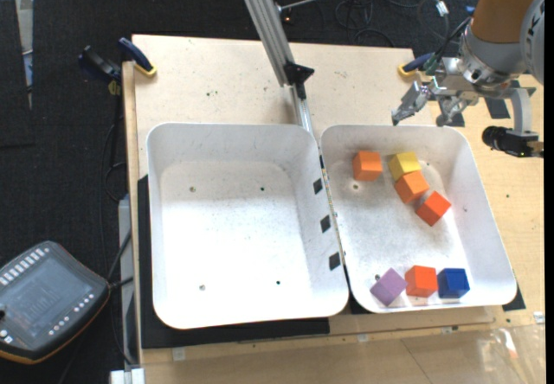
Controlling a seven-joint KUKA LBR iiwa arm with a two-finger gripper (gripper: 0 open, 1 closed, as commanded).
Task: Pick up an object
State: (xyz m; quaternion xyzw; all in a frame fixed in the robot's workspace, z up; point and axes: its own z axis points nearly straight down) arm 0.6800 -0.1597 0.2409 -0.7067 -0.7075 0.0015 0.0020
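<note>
Camera view looks down at a slant on my worktop (225, 71), where two shallow white bins sit side by side. My end effector (430, 105) hangs above the far rim of the right bin (485, 227), its two fingers spread apart with nothing between them. I judge that I am parked there because it is a clear approach point: high enough to miss the bin wall, and close to the cubes I must choose from.

Every candidate lies in the right bin. Nearest to me is a cluster in the far half: an orange cube (367, 165) standing a little apart, a yellow cube (402, 164) touching a second orange cube (411, 186), and a reddish-orange cube (432, 207) just beside that one. Along the near wall three more sit in a row, touching or nearly so: a purple cube (389, 286), an orange-red cube (421, 280) and a blue cube (452, 282).

All are small, flat-faced blocks with crisp edges, several turned at an angle to the bin walls. The lone orange cube looks the easiest pick to me, since it has free space on its sides for my fingers. The left bin (173, 227) holds no cubes.
</note>
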